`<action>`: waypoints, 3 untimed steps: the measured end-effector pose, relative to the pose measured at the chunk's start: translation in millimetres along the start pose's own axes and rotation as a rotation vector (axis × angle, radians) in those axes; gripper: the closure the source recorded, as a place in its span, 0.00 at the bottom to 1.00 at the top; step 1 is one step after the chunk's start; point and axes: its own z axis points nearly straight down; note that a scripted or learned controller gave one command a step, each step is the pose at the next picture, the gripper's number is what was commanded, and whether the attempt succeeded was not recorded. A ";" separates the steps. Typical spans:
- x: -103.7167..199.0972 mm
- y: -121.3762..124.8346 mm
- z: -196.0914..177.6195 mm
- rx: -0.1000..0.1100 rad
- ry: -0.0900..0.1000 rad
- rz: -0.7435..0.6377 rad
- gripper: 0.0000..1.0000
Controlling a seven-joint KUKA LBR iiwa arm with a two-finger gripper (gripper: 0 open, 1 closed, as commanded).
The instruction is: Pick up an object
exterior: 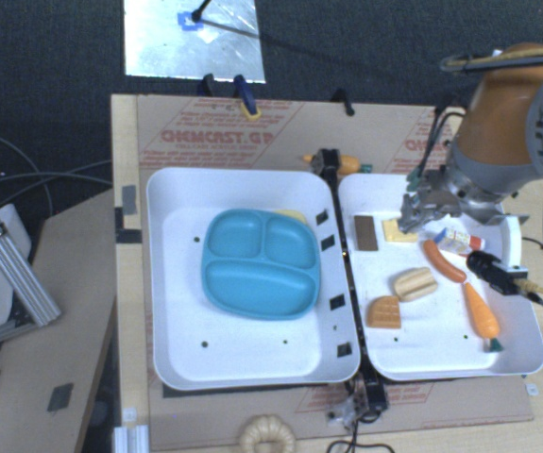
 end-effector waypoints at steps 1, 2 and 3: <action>-4.5 -2.6 -1.5 0.000 0.000 0.005 1.00; 8.4 3.2 -14.7 -0.001 0.001 0.001 1.00; -1.3 6.5 -4.7 -0.001 -0.001 0.006 1.00</action>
